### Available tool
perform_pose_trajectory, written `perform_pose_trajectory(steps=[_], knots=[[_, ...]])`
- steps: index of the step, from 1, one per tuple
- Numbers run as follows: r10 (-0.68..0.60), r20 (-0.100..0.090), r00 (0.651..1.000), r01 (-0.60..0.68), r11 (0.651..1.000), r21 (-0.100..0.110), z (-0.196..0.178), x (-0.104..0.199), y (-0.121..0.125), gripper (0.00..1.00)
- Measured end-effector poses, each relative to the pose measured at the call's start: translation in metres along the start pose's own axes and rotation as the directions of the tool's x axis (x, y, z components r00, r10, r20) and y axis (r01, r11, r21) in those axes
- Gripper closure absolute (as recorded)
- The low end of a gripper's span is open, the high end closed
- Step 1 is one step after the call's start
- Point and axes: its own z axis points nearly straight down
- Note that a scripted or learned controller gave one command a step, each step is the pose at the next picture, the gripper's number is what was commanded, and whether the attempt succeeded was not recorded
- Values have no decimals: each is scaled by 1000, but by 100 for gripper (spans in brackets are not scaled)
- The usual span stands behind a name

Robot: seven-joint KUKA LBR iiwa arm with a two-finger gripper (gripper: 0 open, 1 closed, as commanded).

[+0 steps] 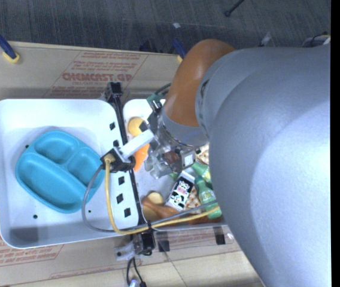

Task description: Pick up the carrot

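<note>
My gripper (pixel 149 155) down in the right bin (pixel 135 107), centre of frame, over the clutter.

Can't tell from this angle whether my jaws are parted or closed, or if anything sits btwn them; wrist hardware hides the tips. Carrot (pixel 139 156): small orange bit just left of my gripper, right by the divider btwn the bins, partly under a white bar; touching me or not, can't say. A yellow round item (pixel 135 125) lies just above it toward the bin's top. Lower in same bin: black-and-white patterned box (pixel 182 194), green bottle (pixel 206 190) beside it on the right, tan rounded item (pixel 154 198) to its left. Left bin (pixel 14 115) holds a blue divided tray (pixel 59 169), mid-left of frame. My grey arm w/ orange band (pixel 188 88) covers the right side.
</note>
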Motion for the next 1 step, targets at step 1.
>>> perform_pose_trajectory(steps=[1], knots=[[57,-5,998,-57,998,0,-26,-48,68,100]])
